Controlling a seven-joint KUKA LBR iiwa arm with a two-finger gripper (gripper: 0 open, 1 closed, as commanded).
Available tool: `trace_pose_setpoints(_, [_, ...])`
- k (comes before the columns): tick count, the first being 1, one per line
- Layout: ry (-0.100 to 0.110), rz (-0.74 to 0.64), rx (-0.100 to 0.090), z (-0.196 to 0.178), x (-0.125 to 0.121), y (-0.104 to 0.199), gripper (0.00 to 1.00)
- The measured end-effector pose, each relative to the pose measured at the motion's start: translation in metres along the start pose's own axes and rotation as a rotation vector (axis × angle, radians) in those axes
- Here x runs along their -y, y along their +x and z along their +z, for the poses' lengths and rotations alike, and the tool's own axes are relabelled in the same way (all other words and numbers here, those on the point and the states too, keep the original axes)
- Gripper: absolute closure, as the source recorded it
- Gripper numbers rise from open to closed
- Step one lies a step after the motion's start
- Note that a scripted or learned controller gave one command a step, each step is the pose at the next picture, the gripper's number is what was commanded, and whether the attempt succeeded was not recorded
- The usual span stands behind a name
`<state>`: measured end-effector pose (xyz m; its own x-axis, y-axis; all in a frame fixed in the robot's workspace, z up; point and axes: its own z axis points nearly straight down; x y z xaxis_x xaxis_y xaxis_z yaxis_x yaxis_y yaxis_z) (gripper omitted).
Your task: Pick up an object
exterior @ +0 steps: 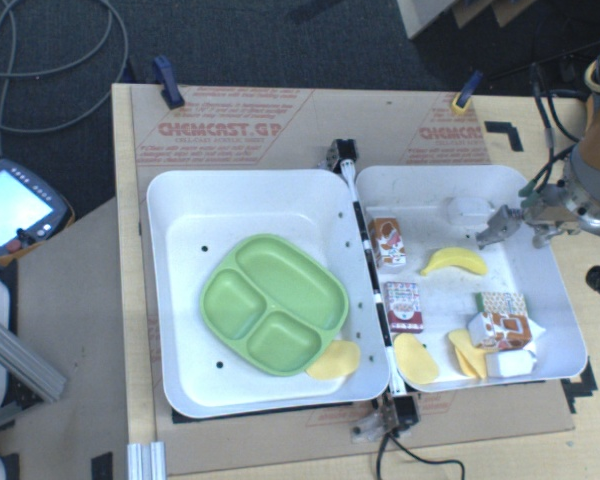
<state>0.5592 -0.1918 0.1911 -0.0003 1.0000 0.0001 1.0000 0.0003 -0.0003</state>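
My gripper (502,226) reaches in from the right over the right bin (420,183), near its right wall. Its fingers point left and look spread, with nothing between them. A yellow banana (455,260) lies just below and left of the fingertips, apart from them. Along the bin's left wall sit a brown snack pack (387,242) and a red and white carton (404,306). At the front lie a yellow chip-like piece (414,358), yellow slices (467,353) and a small house-printed box (503,328). A clear cup (462,209) sits left of the gripper.
The left bin (180,208) holds a green divided plate (274,303) and a yellow piece (334,361) at its front right. Clamps join the bins at the centre rims. Blue clips (167,80) hold the cardboard at the back. Cables hang at the right.
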Motion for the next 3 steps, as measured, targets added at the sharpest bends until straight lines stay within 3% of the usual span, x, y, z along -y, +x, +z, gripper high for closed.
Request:
trace_pose_setpoints(1, [0.0, 0.0, 0.0, 0.107, 0.013, 0.059, 0.0])
trace_pose_setpoints(2, [0.001, 0.002, 0.0, 0.107, 0.08, 0.018, 0.0])
trace_pose_setpoints(3, [-0.007, 0.007, 0.013, 0.105, 0.071, 0.078, 0.0])
